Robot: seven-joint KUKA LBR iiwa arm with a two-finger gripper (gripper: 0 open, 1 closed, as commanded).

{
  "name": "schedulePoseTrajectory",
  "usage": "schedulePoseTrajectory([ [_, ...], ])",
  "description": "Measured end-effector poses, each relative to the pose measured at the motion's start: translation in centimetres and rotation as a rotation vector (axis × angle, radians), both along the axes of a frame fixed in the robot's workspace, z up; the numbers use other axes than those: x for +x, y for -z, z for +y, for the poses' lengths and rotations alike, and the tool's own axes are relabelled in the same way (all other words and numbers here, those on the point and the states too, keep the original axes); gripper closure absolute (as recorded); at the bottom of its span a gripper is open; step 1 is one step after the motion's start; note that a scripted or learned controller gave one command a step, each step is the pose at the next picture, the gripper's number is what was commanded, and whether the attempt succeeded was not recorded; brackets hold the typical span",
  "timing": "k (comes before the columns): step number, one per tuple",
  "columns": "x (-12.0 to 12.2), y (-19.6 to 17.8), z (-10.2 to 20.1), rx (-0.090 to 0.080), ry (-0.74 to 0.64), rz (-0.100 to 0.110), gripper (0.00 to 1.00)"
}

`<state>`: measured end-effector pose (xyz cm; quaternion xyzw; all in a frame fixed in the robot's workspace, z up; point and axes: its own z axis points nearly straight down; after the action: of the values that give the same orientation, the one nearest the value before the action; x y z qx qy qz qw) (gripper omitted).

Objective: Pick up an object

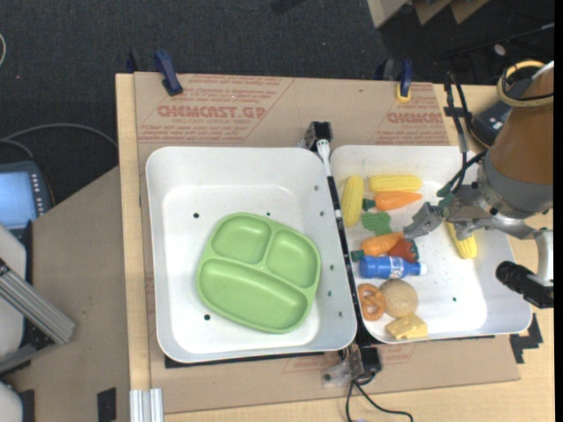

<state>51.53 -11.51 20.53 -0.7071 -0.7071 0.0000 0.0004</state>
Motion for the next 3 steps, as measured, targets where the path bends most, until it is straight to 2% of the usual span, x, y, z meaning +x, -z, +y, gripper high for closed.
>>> schedulePoseTrajectory([
  [1, 1.9, 12.6, -0.1, 0.0, 0.0, 0.003, 0.0],
  [2, 7.4, 12.0, 0.1, -0.002, -0.003, -0.006, 0.0],
  [3, 14.4, 12.7, -1.8, 0.008, -0.009, 0.045, 0.0],
])
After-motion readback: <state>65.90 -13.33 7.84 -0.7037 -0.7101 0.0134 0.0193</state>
